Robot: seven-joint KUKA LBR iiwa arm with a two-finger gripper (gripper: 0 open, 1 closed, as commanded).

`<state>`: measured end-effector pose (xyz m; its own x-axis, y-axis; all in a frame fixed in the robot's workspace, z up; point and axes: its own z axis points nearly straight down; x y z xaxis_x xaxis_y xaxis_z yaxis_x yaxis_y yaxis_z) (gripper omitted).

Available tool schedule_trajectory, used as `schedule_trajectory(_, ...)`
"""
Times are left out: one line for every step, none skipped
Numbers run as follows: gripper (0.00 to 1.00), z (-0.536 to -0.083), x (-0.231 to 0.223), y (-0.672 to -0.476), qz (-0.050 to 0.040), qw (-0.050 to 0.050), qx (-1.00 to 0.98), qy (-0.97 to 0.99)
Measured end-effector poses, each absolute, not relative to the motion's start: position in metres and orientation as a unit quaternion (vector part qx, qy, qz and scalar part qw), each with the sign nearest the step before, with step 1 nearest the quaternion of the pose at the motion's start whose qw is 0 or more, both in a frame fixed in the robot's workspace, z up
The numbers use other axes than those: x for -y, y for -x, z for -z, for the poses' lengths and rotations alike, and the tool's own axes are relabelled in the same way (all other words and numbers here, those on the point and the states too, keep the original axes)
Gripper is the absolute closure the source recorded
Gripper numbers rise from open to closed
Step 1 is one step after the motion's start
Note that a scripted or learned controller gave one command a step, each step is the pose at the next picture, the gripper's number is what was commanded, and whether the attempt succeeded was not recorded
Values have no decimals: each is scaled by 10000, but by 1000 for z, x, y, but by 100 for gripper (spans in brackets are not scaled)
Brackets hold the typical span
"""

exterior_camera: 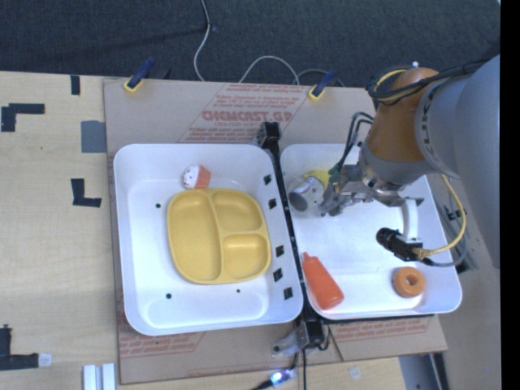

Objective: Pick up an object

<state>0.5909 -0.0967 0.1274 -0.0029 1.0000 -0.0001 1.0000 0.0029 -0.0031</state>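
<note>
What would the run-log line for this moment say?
gripper: low, right bin | near: cup | grasp: unclear | others: carrot, donut, plate

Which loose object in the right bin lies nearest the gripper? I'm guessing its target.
The small silver cup, directly left of the gripper. The orange bottle and the doughnut lie farther, toward the bin's front edge.

A yellow divided plate (218,236) with three compartments is seen lying flat at the centre of the left bin (134,242). A small white and orange object (195,176) is found just above it, near the plate's upper rim. In the right bin (439,299), an orange bottle-shaped item (322,282) is laid on its side at the lower left. A brown ring like a doughnut (408,282) is placed flat at the lower right. A silvery cylinder (304,193) and something yellow (318,176) are seen at the upper left.
</note>
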Motion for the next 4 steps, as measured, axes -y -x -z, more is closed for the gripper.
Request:
schedule_trajectory(100, -187, 105, -593, 10, -17, 7074, 7068)
schedule_trajectory(100, -237, 99, -602, 10, -16, 7079, 7063)
schedule_trajectory(100, -286, 99, -603, 12, -17, 7077, 7066)
schedule_trajectory(100, -285, 47, -613, 1, 5, 7091, 7051)
